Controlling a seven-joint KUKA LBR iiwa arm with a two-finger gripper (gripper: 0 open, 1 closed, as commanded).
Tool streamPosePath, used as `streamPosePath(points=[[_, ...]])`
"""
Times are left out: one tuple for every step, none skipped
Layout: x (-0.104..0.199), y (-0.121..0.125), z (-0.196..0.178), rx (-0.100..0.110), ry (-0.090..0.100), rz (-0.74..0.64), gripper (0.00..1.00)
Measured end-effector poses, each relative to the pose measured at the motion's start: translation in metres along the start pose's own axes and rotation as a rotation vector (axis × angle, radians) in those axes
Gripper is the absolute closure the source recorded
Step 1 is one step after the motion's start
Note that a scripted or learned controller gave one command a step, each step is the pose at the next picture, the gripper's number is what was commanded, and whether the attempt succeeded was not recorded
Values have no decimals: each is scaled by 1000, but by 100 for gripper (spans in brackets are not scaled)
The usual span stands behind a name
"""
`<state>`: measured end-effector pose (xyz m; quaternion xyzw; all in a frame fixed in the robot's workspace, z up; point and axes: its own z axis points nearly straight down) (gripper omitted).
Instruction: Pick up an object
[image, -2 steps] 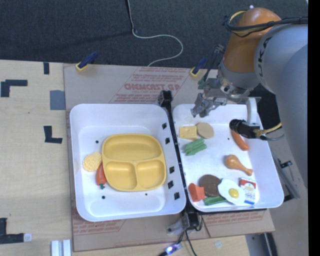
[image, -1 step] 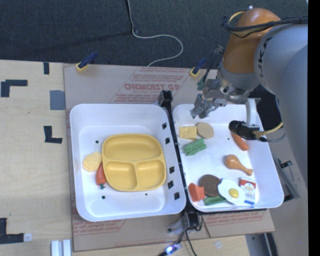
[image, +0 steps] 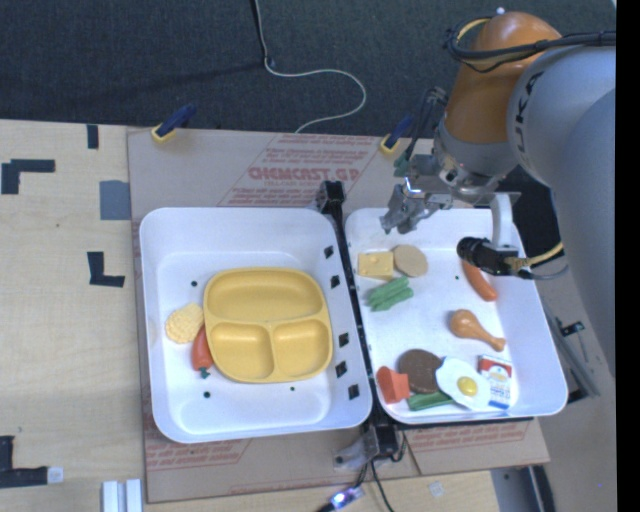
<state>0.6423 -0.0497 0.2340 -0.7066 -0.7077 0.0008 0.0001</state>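
On the desk (image: 60, 300) my fingers (image: 404, 217), too blurred for me to tell their spread, hover over the right bin (image: 535, 300) above one cheese block (image: 376, 265) touching one round cracker (image: 410, 261), so I fear nudging both and grasping neither, with one drumstick (image: 474, 326) nearby.

A robotics lab bench: cardboard-lined top (image: 300, 160), two white bins (image: 160, 300), toy food (image: 470, 325), taped floor markers.
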Motion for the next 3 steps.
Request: streamPosePath(points=[[0, 3, 0, 0, -1, 0, 100], [-6, 2, 3, 1, 0, 1, 100], [-1, -5, 20, 1, 0, 1, 100]])
